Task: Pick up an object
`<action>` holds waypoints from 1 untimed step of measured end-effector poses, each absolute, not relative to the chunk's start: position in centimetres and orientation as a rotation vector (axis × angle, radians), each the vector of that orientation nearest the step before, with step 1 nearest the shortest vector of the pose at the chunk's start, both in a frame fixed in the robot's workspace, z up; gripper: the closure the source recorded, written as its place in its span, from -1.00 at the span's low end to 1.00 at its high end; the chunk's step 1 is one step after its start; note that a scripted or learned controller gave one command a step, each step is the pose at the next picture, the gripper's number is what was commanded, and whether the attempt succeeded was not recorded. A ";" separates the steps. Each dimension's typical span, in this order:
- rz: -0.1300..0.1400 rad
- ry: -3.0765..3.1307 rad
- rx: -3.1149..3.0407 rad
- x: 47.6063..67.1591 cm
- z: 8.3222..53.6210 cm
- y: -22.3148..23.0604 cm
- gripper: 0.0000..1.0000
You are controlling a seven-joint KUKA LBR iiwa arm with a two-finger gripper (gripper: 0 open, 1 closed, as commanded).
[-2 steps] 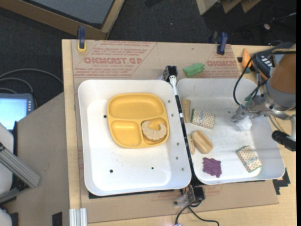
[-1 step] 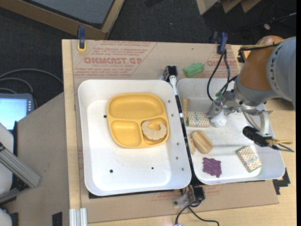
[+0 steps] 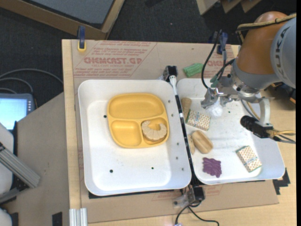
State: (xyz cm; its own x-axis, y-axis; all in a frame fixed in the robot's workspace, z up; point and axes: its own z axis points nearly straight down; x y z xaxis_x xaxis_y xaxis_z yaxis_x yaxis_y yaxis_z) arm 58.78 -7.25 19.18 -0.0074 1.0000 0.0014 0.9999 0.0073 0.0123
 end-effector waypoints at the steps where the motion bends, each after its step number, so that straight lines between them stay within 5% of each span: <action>1: -0.002 2.226 2.224 52.9 21.1 -5.4 1.00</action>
